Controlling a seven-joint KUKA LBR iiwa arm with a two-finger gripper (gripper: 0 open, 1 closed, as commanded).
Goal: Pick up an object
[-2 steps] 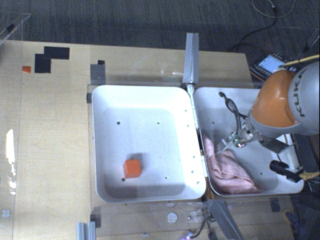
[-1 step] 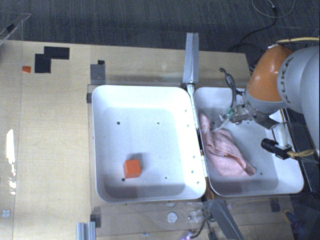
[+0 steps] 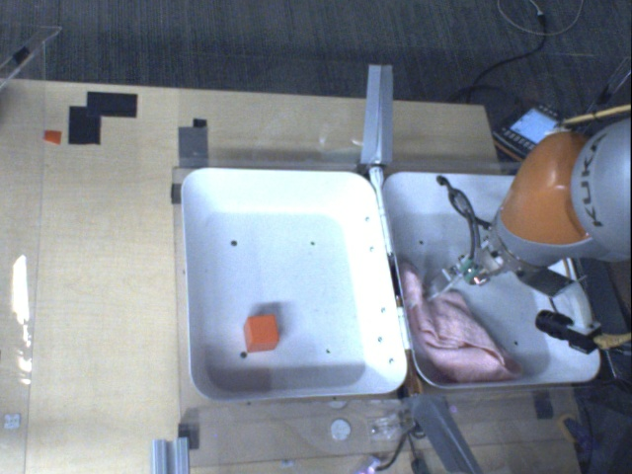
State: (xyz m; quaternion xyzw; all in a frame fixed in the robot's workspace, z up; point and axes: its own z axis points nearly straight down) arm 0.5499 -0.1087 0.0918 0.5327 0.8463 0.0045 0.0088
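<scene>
Bench, two white bins: orange block (image 3: 262, 333) left; pink cloth (image 3: 452, 332) right (limp, may slip), gripper (image 3: 466, 273) above it, jaw state indiscernible.

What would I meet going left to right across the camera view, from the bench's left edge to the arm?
Small orange square → black L-shaped patch → left bin holding an orange block → metal divider post → pink cloth in the right bin → gripper → arm's orange band.
</scene>
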